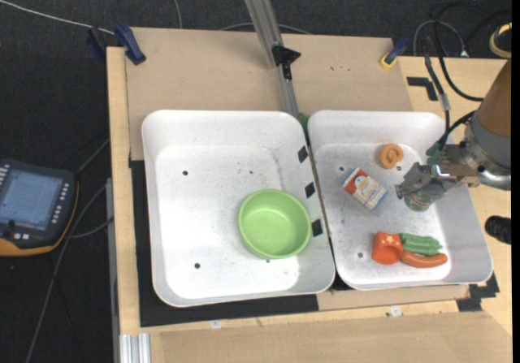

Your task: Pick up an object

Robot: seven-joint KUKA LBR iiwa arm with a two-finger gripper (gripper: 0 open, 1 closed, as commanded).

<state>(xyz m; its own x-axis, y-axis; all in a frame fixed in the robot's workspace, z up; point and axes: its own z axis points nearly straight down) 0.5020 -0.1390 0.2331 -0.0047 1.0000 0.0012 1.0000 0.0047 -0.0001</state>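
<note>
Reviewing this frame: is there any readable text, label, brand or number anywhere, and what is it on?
No text can be read in this frame.
Small carton in the right bin: colourful print, too small and blurred to read.
Handheld pendant left of the bench: its screen is lit, but the content is too blurred to read.

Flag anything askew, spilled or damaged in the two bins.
Nothing spilled or broken. The small carton in the right bin lies tilted on its side rather than standing. The green bowl sits upright in the left bin.
</note>
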